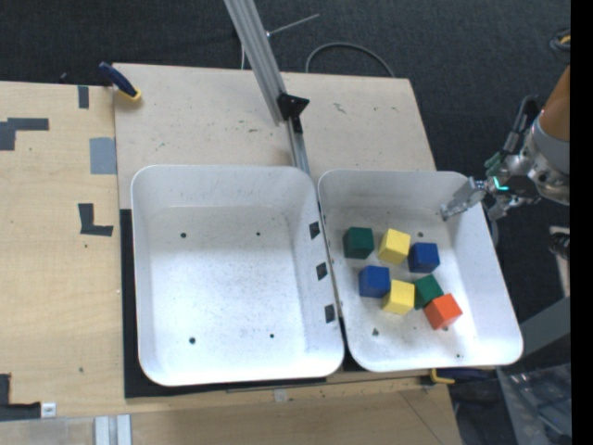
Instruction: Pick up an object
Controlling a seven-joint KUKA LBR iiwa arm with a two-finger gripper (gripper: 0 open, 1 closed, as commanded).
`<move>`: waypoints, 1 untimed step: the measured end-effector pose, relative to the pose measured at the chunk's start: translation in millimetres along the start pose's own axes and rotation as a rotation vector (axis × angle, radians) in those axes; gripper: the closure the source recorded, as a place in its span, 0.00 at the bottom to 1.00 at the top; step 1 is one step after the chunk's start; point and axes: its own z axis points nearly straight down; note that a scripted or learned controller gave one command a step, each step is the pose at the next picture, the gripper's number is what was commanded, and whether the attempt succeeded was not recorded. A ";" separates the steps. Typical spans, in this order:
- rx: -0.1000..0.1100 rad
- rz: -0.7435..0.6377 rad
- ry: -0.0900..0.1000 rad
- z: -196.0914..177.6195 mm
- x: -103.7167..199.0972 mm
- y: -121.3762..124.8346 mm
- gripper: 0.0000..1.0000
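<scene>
Gripper [456, 204] sits over the right bin [482, 341] at its upper right rim, fingers too small/blurred to tell open vs shut, nothing seen between them. Below-left of it, in the bin's middle, a cluster of cubes w/ no long axis & no readable labels: green cube [359, 242], yellow cube [395, 246], blue cube [423, 256] in a row; another blue [374, 280], yellow [400, 296], dark green [427, 290] beneath, most faces turned slightly off the bin walls. Orange cube [444, 311] is lowest-right, touching the dark green one; left bin [148, 248] lies alongside.
</scene>
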 end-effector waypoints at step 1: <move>-0.004 -0.001 -0.002 -2.3 -0.1 0.8 0.00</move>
